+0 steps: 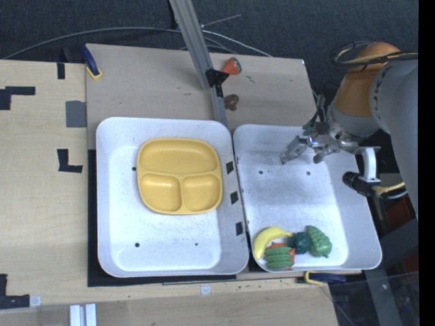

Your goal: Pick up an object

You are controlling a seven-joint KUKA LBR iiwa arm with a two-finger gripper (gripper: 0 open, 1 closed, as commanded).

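Here, hand (304, 154) spread wide near right bin (353, 212) far edge, toys (292, 244) well apart.

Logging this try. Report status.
Gripper open, holding nothing, over right bin's far end. Toys clustered at its near edge, untouched. Yellow tray in left bin. Path clear.

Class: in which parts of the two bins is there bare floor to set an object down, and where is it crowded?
Left bin: bare strip below the yellow tray. Right bin: bare middle, between the hand above and the crowded toy pile along its near edge.
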